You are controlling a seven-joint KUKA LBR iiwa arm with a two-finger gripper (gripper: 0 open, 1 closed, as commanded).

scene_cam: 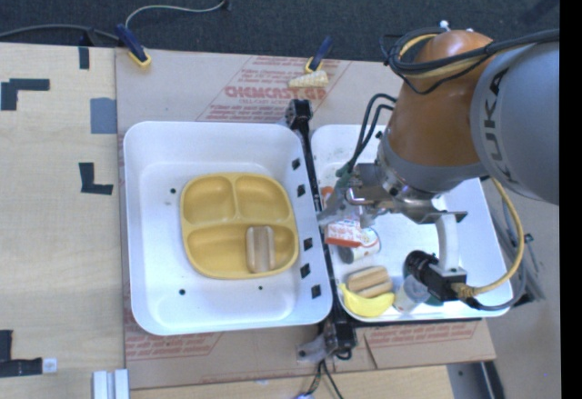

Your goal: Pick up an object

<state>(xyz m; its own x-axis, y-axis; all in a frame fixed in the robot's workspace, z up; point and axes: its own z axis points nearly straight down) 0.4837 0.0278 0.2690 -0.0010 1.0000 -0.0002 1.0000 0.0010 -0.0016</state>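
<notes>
Camera view is showing the pincer [350,206] hovering over the right bin [473,206]; its state is unclear, nothing visibly lifted.

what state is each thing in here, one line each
yellow divided plastic plate: lies flat in the left white bin.
tan bread-like piece: rests in the plate's lower compartment.
tool: low over the right white bin, above a red and white item.
tan roll: lies in the right bin beside a yellow banana-like piece.
</notes>
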